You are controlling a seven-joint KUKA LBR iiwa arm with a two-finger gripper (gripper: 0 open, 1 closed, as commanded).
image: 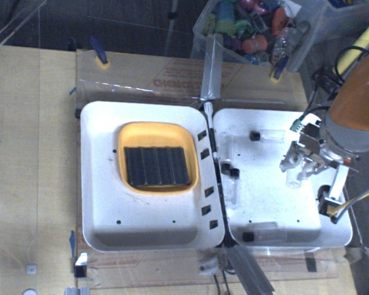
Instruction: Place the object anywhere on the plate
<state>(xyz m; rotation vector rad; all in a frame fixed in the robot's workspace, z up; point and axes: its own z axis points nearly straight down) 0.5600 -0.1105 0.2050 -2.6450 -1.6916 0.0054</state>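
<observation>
Plate [157, 135], yellow, holds a dark ribbed insert [157, 166] in left bin [100, 188]; claw [299, 163] over right bin [275, 207]; finger state indeterminate.

Even, bright overhead light, mild glare on the white bins [275, 200], soft shadows, slightly grainy focus.

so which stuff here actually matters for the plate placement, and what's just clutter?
Job:
- yellow plate in the left bin
- dark ridged block already lying on the plate
- gripper over the right bin

Clutter:
- clear tub of colourful toys behind the bins
- blue clamps on the back edge
- metal divider between the bins
</observation>
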